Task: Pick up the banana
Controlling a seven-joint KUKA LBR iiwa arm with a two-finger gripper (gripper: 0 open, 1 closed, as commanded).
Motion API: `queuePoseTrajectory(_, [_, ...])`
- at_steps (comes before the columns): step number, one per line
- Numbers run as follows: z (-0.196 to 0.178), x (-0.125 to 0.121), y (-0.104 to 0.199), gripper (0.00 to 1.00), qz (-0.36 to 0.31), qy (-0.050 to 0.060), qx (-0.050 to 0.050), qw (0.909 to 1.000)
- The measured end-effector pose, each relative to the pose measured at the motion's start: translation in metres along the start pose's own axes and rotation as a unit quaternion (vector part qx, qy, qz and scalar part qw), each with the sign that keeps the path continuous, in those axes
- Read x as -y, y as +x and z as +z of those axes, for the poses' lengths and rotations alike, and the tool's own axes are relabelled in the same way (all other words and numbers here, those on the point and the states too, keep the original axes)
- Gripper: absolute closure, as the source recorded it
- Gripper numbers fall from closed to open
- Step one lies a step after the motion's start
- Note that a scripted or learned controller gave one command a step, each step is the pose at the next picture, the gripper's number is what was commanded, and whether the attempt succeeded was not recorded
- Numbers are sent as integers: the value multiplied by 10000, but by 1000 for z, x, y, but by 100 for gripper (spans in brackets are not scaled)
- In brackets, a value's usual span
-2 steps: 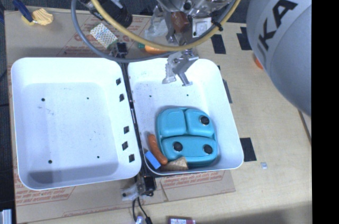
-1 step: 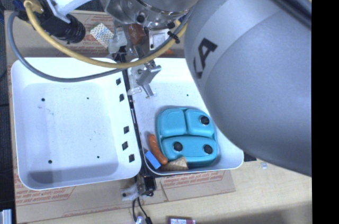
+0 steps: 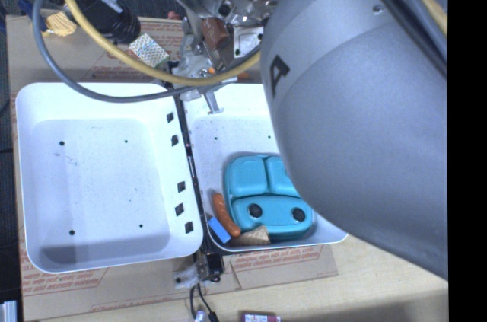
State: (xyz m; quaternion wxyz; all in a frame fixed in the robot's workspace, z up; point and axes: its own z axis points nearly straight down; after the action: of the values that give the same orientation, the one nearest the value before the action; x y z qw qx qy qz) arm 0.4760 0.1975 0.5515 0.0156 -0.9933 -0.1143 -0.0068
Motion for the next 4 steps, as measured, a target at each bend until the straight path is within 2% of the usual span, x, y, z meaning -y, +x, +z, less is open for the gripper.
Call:
queuePoseTrajectory(1, [9, -59, 54, 100, -64, -162, 99, 9998])
queuePoseTrajectory(2, [168, -108, 68, 100, -28, -132, 127, 9998])
queuePoseTrajectory(3, [216, -50, 129, 100, 109, -146, 108, 9998])
queuePoseTrajectory(4, [224, -20, 131, 100, -2469, -102, 155, 9689])
